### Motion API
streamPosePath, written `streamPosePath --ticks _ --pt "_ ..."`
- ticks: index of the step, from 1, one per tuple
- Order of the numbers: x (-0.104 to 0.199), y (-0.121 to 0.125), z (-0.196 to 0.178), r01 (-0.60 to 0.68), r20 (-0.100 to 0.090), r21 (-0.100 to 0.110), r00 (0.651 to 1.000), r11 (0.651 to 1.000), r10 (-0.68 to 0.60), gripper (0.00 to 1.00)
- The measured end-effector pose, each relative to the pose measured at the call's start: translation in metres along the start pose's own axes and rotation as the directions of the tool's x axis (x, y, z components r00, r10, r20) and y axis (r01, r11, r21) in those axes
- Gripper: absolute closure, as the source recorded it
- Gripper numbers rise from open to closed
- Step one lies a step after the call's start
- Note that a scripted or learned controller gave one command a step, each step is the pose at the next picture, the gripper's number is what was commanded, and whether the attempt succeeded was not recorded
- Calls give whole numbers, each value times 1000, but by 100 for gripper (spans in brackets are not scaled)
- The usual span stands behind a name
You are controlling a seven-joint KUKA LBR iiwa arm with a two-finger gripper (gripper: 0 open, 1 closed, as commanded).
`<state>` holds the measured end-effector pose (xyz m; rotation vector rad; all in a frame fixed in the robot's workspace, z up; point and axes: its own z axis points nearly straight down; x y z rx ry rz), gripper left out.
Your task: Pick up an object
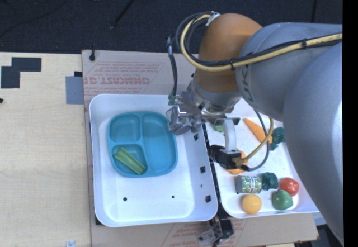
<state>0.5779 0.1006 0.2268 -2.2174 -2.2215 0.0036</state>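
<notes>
Camera view: we see the grey arm [291, 72] reach in from the right, its orange band [224, 44] high over the strip where the two white bins meet. The gripper [180, 116] hangs below the wrist, over the upper right edge of the blue plate [154, 151] in the left bin [145, 215]. We cannot tell whether it is spread or closed, and we see nothing held in it.

The plate has three compartments. A green vegetable piece [128, 160] lies tilted in the lower left one.

The other things for picking lie in the right bin [268, 210], partly under the arm. A carrot [254, 128] lies slanted near the bin's upper middle. Toward the near edge, a small jar [249, 184] lies on its side, touching a dark green thing [269, 180] to its right. A red tomato [288, 185] sits just beside that, with a green fruit [282, 200] touching it from below. A yellow fruit [251, 203] rests under the jar.

Both bins stand on a sheet of cardboard [123, 78] on the pale bench [39, 156].
</notes>
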Motion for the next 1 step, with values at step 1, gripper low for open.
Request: streamPosePath --ticks 1 --pt "-5 13 8 -2 2 -1 1000 1000 2 100"
